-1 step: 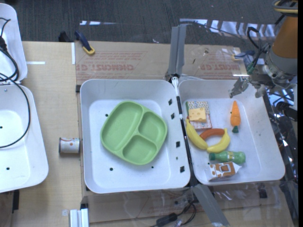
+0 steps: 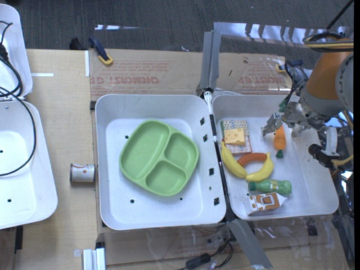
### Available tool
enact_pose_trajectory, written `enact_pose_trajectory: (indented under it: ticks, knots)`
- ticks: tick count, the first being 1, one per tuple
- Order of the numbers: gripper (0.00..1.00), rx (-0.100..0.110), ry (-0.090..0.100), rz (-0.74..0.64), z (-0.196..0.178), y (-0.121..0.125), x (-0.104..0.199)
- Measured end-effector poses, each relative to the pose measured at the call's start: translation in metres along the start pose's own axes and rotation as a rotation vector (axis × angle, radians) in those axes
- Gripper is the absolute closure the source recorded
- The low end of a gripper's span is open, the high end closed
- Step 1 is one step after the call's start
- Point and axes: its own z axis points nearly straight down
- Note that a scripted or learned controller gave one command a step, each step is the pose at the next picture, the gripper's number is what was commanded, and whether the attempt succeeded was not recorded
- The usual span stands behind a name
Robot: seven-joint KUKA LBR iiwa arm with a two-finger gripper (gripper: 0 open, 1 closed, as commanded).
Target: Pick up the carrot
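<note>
Your jaws sit over the right bin near its far side, with the carrot directly under them, upright, its orange body between the metal fingers. You cannot tell whether they are closed on it. Nearby lie a curved yellow banana and a smooth green plate.

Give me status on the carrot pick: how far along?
Done: the grey arm's two-finger gripper has reached the right white bin and sits directly over the small orange carrot. In hand: the carrot's top is at the fingertips, but whether it is gripped or lifted off the bin floor cannot be told. Left: confirm the grasp and raise it away from the yellow banana.
</note>
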Motion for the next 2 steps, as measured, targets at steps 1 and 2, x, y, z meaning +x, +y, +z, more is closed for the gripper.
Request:
enact_pose_trajectory:
  ticks: [1,2]
  knots:
    - [1.0,-0.001,-0.002,-0.002,-0.01,0.0,0.0]
    - [1.0,0.0,0.0,0.074,-0.102,0.004,0.059]
